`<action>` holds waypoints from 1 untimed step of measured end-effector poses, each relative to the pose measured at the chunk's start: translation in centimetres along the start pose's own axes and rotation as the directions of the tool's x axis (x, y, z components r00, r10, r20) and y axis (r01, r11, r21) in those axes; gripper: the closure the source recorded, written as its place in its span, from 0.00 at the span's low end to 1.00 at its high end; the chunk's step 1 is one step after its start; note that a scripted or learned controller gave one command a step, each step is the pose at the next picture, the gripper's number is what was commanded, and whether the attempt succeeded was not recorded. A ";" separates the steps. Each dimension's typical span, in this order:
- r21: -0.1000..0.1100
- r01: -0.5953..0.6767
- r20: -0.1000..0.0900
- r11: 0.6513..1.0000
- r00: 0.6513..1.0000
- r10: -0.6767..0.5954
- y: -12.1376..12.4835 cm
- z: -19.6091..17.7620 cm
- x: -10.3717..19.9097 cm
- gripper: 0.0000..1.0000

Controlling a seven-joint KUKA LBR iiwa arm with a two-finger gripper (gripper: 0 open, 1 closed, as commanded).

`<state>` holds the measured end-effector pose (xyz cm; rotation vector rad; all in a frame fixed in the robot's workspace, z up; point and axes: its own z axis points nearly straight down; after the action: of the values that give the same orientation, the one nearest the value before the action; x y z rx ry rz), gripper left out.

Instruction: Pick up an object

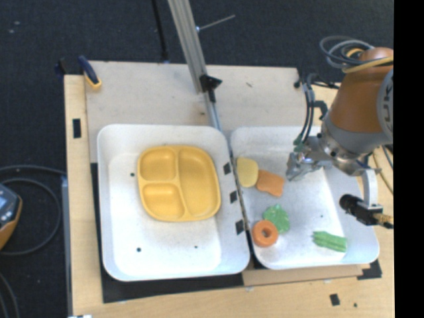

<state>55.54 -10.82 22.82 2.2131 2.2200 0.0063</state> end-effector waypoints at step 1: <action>0.007 0.003 -0.003 1.000 1.000 -0.003 -1.6 -0.2 4.3 1.00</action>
<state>53.95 -6.48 22.99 2.2146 2.2283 0.0025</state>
